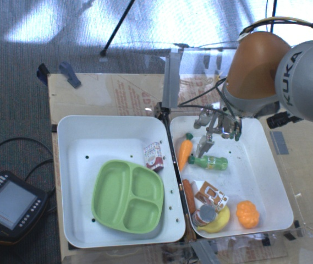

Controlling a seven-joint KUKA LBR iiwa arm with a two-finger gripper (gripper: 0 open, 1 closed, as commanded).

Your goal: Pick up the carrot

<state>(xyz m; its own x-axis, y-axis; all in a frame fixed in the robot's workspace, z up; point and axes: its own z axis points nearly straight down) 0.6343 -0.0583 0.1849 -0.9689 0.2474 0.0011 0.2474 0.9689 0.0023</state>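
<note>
A: Carrot [184, 153] first. Where does it lie in the camera view?

B: In the right bin [272, 188], against that bin's left wall, green top toward the far end and orange tip toward the near end. A green bottle [210, 161] lies on its side just beside it, to the right.

A: And the gripper [204, 146]?

B: It hangs over the far part of the right bin, above the bottle's cap end and just right of the carrot. The arm [266, 73] comes in from the right. One finger [205, 145] points down toward the bottle. Nothing sits between the fingers; whether they are spread or closed I cannot tell from this slant.

A: What else is in that bin?

B: Near the front, a sausage [189, 196] along the left wall, a small carton [211, 194], a can [204, 215] resting against a banana [219, 222], and an orange fruit [247, 214] to the right of them.

A: The left bin [84, 142]?

B: A green divided plate [128, 196] in the middle, and a small red and white box [154, 155] near the right wall. A handheld control pad [10, 205] lies on the floor to the left of the bench.
</note>
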